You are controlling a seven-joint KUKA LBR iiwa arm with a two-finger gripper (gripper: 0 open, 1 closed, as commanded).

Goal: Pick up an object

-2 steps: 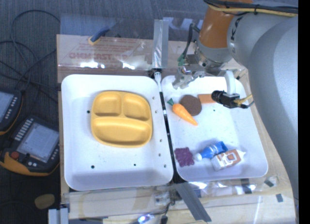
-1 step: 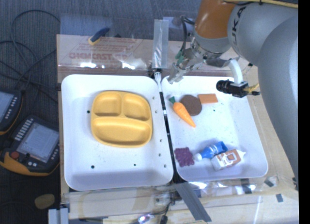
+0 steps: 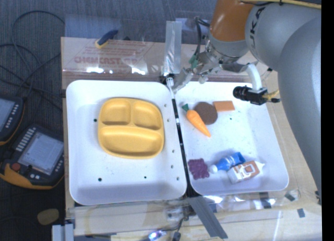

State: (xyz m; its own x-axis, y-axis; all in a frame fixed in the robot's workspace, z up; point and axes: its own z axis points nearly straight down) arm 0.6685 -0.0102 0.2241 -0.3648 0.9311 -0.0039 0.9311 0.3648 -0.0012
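Observation:
My gripper hangs over the far rim where the two bins meet, above and left of the right bin's objects, with nothing visibly in it. In the right bin an orange carrot lies against a brown round piece, with a small orange block just to its right. Near the front edge sit a purple grape bunch, a blue bottle and a small carton. A yellow divided plate lies in the left bin.
The grey arm with its orange band fills the upper right, and a black fitting juts over the right bin's far edge. Behind the bins lies a taped sheet with a blue item. A pendant and cables lie at left.

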